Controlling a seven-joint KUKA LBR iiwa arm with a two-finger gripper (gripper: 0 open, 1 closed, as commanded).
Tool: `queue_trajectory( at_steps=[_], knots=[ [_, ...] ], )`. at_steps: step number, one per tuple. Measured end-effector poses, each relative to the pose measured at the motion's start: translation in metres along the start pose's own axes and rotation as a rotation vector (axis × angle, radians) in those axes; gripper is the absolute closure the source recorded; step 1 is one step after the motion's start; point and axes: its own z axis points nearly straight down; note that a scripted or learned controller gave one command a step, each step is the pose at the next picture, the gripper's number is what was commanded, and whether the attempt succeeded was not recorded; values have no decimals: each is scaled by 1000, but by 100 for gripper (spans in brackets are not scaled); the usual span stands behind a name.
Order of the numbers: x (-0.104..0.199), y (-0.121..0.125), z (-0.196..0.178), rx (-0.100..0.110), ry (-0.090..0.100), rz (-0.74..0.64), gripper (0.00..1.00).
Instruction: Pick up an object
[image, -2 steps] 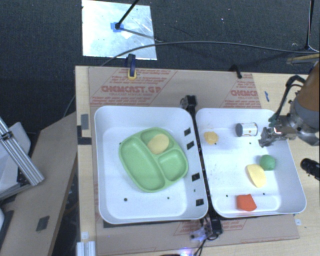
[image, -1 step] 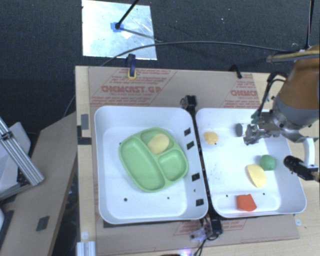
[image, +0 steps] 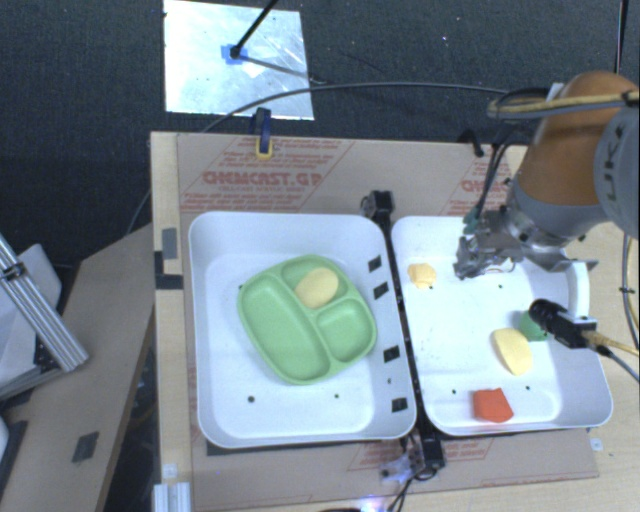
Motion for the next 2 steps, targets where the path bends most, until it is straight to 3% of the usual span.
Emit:
queue_trajectory(
  at_steps=[2],
  knots=[
    [92, 20, 8, 1, 0, 1, 100]
  ],
)
